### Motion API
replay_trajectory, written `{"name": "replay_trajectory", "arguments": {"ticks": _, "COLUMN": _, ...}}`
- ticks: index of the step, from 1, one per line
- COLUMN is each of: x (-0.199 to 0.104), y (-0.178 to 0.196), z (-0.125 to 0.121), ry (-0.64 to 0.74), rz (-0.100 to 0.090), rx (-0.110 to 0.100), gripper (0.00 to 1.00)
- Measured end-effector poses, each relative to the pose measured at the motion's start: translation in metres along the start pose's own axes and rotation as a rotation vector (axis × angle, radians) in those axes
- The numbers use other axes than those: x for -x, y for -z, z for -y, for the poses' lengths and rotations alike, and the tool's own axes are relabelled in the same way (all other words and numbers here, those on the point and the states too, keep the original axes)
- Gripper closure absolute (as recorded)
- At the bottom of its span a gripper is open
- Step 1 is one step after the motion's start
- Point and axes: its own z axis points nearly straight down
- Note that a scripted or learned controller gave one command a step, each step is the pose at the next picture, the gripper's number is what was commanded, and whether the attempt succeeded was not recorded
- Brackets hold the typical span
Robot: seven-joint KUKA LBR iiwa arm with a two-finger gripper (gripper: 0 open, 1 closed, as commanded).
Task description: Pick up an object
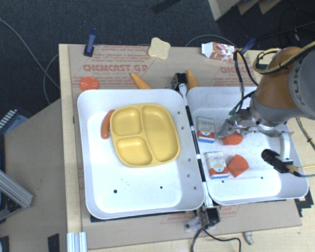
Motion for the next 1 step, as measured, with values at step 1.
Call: {"name": "replay_trajectory", "arguments": {"ticks": 1, "x": -0.0701, "y": 0.0908, "z": -0.0069, "ry": 0.003, "rz": -0.001, "rx": 0.000, "gripper": 1.00}}
